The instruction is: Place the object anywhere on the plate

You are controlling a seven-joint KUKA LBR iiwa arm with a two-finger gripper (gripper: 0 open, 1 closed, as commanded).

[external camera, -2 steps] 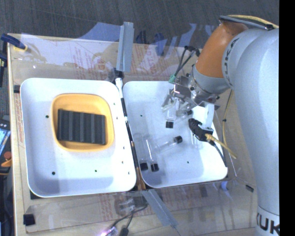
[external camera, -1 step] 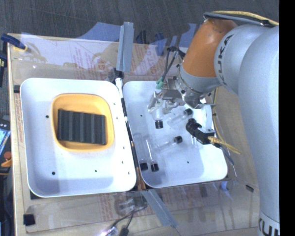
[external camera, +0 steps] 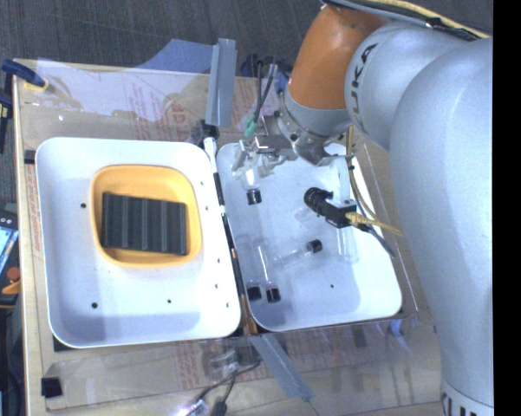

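- Over the far left corner of the right bin (external camera: 368,289), the gripper (external camera: 252,172) hangs low on the end of the arm (external camera: 416,146). Can't tell whether it is spread or pressed together, as the wrist hardware blocks it.
- A small black piece (external camera: 254,196) sits just below the gripper on the bin floor. Can't tell if it touches the gripper, and it is not visibly pinched.
- A clear tube with a black cap (external camera: 305,249) lies flat near the middle of the right bin, apart from the gripper.
- A second clear tube (external camera: 262,267) lies along the bin's left wall. Two small black caps (external camera: 266,294) sit side by side at its near end, close to the near rim.
- Can't tell which of these loose pieces is the task's object. All of them are in the right bin, well apart from the plate.
- The left bin (external camera: 69,276) touches the right bin along their shared edge.
- A yellow plate (external camera: 143,178) lies flat in the left bin, towards its far half.
- A dark ridged block (external camera: 146,224) rests in the middle of the plate, inside the rim.
- The arm's orange band (external camera: 325,59) shows above the wrist, over the bench's far edge.
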